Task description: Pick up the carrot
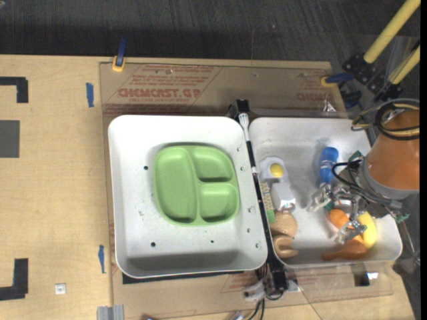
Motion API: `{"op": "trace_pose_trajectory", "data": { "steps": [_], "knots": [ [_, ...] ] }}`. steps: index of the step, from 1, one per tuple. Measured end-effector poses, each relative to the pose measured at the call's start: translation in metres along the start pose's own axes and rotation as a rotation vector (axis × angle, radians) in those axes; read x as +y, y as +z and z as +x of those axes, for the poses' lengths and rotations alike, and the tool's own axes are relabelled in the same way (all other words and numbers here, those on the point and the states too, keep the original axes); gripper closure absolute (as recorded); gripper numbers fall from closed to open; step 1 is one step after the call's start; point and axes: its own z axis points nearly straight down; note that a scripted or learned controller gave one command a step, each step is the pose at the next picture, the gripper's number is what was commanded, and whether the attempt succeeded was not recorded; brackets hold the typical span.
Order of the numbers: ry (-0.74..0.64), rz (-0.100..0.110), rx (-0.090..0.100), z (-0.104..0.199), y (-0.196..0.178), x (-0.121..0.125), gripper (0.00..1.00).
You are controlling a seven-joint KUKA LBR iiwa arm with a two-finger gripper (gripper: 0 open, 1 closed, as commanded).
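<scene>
Two white bins sit side by side — the left bin (133, 179) holds a green divided plate (195, 183). In the right bin (293, 135), the gripper (333, 202) hangs low over a carrot (347, 249), a yellow toy (367, 229) and a blue bottle (327, 163).

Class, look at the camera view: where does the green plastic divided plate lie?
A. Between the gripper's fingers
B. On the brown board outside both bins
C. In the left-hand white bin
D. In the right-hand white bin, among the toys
C: the green plastic divided plate lies flat in the middle of the left-hand white bin, while the gripper is over the right-hand white bin, near the orange carrot.
</scene>
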Motion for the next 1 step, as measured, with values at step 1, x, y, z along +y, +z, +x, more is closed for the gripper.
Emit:
{"op": "trace_pose_trajectory", "data": {
  "steps": [1],
  "knots": [
    [-0.222,-0.007,0.018,0.0,0.012,0.0062,0.0]
  ]
}}
